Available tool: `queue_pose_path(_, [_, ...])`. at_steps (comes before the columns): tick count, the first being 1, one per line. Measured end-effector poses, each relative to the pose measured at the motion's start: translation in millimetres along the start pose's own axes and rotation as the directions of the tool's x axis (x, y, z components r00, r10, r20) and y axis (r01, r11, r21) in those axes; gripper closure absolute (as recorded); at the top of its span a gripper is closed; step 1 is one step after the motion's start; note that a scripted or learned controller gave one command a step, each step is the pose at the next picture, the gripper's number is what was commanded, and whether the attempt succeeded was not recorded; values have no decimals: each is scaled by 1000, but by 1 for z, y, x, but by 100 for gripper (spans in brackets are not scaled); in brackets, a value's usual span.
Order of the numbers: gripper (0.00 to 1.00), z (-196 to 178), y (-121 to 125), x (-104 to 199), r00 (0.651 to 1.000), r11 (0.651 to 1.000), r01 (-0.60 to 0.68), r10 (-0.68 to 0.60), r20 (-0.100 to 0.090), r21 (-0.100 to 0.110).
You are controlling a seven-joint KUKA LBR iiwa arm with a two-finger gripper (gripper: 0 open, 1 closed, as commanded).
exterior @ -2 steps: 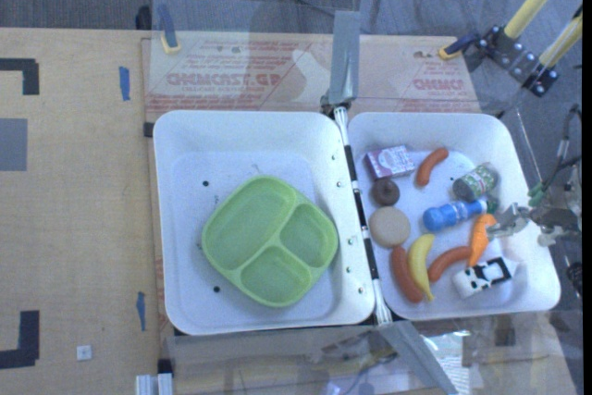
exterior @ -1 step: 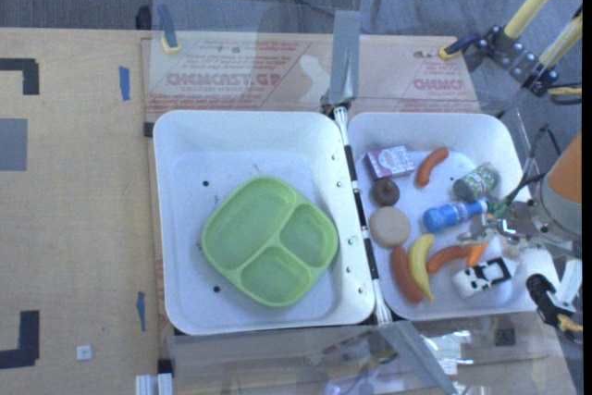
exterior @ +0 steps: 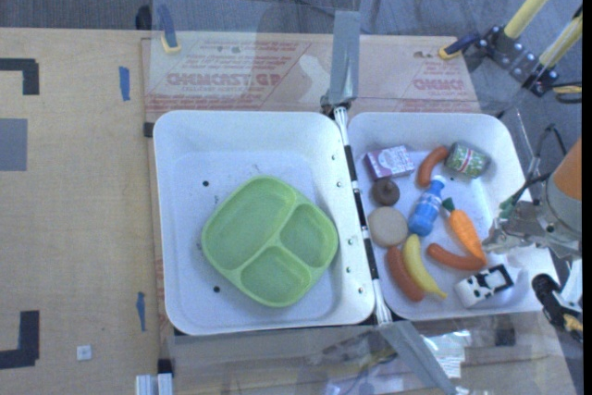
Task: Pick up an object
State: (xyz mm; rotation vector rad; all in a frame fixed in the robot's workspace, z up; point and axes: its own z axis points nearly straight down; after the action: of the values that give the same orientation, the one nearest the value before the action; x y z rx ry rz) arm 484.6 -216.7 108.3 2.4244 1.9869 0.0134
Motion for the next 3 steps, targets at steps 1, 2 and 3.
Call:
queue_pose_path(1, [0,0,0,3,1000,1000,5,-5,-6,3])
queue_pose_path(2, [0,21,-12,38,1000,1000,10,-10,7,3])
queue_pose_path(3, [100,11,-10,35,1000,1000,5,-5,9,0])
